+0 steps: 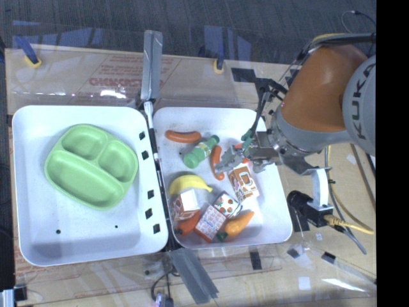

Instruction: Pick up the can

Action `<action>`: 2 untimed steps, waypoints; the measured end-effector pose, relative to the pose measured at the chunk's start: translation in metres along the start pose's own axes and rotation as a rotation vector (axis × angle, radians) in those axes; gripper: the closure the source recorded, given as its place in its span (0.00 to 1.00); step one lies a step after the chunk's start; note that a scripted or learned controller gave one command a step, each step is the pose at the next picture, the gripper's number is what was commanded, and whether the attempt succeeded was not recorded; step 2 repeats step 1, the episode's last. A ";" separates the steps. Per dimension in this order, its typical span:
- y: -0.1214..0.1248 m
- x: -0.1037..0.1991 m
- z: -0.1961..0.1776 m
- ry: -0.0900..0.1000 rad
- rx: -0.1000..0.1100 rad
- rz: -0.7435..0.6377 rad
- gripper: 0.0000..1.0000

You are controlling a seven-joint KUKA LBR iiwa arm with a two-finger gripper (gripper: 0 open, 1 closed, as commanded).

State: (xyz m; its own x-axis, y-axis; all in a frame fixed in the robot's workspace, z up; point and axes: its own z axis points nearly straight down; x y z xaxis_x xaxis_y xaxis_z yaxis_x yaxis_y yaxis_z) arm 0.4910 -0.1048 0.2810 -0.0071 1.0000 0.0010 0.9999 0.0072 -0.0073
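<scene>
Two white bins sat side by side on the bench. The left bin (32,235) was well off to the gripper's left as the camera saw it, and the right bin (275,226) lay directly under the gripper. The grey and orange arm (319,94) came in from the right and hung over the right bin's far right corner.

The biggest thing in there was the green divided plate (89,165), alone in the left bin and well apart from the gripper (233,162).

The rest was all packed into the right bin. The banana (188,184) was down and to the left of the gripper, fairly near. The can (184,204), or what looked like it, lay on its side with a white label showing. It was tucked just under the banana, further down-left of the gripper and clearly apart from it.

The sausage (183,135) was up and to the left. The green bottle (199,151) lay between the sausage and the gripper, near the gripper's left. An orange carrot (238,223) sat well below the gripper.

There were three little cartons. One (243,181) was just below the gripper and maybe touching it. Another (224,204) was below that, and the last (209,223) was lower again, beside the carrot. A small red pepper-looking thing (217,160) sat right at the gripper's left edge.

Honestly, I couldn't tell whether the gripper was spread or pressed together, since it was a blurry tangle of metal from this angle.
</scene>
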 end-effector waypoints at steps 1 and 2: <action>0.013 -0.052 0.124 0.001 0.002 0.096 0.00; 0.013 -0.052 0.124 0.001 0.002 0.096 0.00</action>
